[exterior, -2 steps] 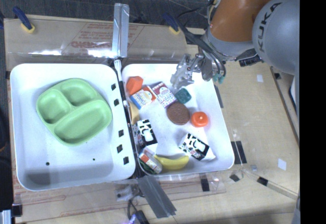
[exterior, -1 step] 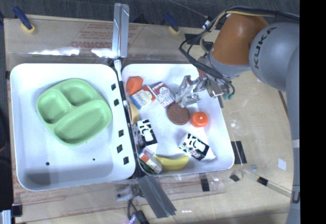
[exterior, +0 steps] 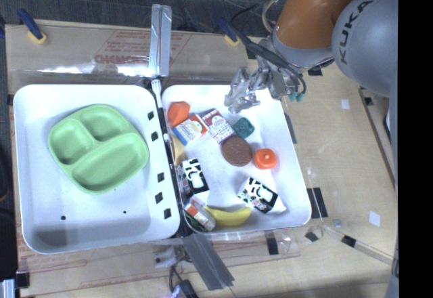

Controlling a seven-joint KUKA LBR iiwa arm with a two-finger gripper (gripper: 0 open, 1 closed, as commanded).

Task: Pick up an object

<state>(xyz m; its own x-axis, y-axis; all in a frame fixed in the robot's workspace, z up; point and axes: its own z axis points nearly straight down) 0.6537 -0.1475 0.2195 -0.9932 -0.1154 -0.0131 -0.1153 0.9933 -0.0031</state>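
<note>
arm: KUKA arm [exterior: 352,19] reaches in from the right, orange band above the wrist, over the far right corner of the right bin [exterior: 294,178].
gripper: gripper [exterior: 241,99] hangs over the far edge of the right bin, just above the cluster of items; height over them hard to judge.
jaws: metal tips too blurred and foreshortened, can't tell if spread or closed; nothing visibly between them.
nearest items: teal block [exterior: 243,127] and red-white carton [exterior: 218,125] just below the gripper; orange piece [exterior: 178,112] and small box [exterior: 190,130] to their left.
mid bin: brown round disc [exterior: 237,152], orange cap-like piece [exterior: 265,158] just beside it.
near end: banana [exterior: 229,215], black-white packet [exterior: 259,196], second black-white packet [exterior: 195,176] near the divider, small bottle-like thing [exterior: 198,213] touching the banana's end.
left bin: left bin [exterior: 34,222] holds a green divided plate [exterior: 98,147], well apart from the gripper.
counter: counter [exterior: 338,154] bare wood to the right of the bins.
progress: my read is nothing picked yet; all items look seated in the bin. Still to do: descend, close on one item, lift. Likely target is the teal block or carton, only a guess.
</note>
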